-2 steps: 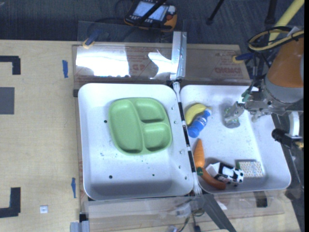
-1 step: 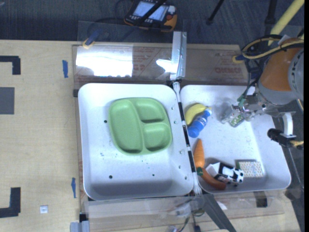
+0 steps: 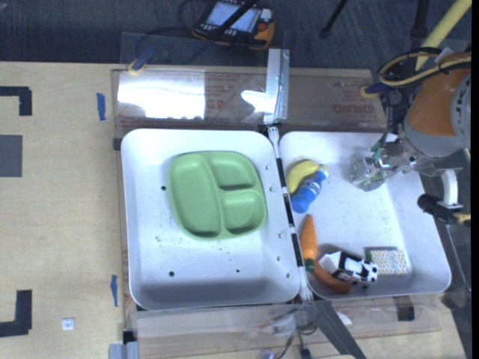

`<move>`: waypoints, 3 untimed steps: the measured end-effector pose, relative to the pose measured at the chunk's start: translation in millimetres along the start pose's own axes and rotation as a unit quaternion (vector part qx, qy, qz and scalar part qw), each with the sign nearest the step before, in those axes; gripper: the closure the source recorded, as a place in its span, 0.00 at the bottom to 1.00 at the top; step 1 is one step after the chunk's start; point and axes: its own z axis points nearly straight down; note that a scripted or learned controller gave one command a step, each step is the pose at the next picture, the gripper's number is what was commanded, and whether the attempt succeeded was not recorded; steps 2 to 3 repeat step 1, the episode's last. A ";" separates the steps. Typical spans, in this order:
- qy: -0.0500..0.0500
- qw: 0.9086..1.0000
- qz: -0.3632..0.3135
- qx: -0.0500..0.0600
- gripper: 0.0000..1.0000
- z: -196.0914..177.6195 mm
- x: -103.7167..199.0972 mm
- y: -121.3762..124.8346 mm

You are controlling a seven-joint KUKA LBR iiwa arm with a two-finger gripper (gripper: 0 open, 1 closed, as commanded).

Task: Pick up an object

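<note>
The right bin [image 3: 419, 223] holds a yellow banana-like toy [image 3: 301, 172] with a blue bottle [image 3: 308, 191] leaning against it near the left wall. An orange carrot [image 3: 307, 238] lies below them. At the front lie a brown curved piece [image 3: 329, 275], a black-and-white cow toy [image 3: 357, 269] and a small speckled block [image 3: 388, 260]. My gripper [image 3: 368, 173] hangs over bare bin floor at the upper right of this bin, apart from every object, with nothing seen in it.
The left bin [image 3: 142, 223] bears a green divided plate [image 3: 217, 193]. A clear plastic sheet [image 3: 194, 88] stands behind the bins. The arm's grey body and orange band [image 3: 438, 111] come in from the right with yellow cables.
</note>
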 end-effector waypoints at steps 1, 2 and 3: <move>0.002 0.998 0.062 0.006 1.00 -93.6 39.9 16.8; 0.002 0.998 0.062 0.006 1.00 -93.6 39.9 16.8; 0.002 0.998 0.062 0.006 1.00 -93.6 39.9 16.8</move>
